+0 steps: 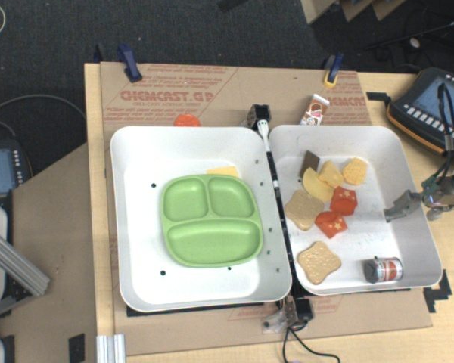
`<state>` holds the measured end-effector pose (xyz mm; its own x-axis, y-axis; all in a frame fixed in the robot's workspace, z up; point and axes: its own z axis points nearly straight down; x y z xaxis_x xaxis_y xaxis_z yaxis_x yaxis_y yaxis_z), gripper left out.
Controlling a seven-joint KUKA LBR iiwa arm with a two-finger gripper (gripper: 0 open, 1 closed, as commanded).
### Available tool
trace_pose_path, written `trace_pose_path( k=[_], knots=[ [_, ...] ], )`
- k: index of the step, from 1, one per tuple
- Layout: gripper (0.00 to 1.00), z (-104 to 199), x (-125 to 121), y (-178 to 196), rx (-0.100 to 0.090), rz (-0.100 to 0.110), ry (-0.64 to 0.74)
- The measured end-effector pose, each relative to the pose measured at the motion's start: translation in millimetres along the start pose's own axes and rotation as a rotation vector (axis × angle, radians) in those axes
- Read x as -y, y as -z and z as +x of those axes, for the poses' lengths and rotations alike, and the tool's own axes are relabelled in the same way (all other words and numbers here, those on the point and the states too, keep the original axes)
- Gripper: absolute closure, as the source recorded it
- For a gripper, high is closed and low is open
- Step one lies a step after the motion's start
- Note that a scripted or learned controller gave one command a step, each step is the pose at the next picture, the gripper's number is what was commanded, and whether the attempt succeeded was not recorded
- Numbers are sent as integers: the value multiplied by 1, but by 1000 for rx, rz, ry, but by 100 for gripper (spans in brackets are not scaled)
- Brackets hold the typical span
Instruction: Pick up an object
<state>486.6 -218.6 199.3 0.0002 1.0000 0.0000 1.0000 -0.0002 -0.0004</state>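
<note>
White plastic is forming both bins on the surface (98, 203), and the right bin (416, 237) is carrying the small things for the task. The tool (397, 208) is reaching in from the right edge and is hanging over the right part of this bin; it is looking small and dark here, so I cannot tell how far it is open, and nothing is showing in its grip.

The nearest thing is the small can (383, 270), which is lying on its side near the front right corner of the bin. It is lying toward the front from the tool, a little to the left, and its long axis is running left to right across the view. The two red blocks (338, 211) are lying to the left of the tool, at about the same depth, with free bin floor between. I am judging that the can is the shorter reach.

The left bin (129, 225) is holding a green divided plate (209, 220).
</note>
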Motion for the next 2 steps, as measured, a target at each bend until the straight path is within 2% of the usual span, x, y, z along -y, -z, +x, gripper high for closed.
trace_pose_path(
  k=[1, 2],
  knots=[
    [0, 85, -45, -70, -4, 3, 7],
    [0, 127, -52, -116, 0, 1, 2]
  ],
)
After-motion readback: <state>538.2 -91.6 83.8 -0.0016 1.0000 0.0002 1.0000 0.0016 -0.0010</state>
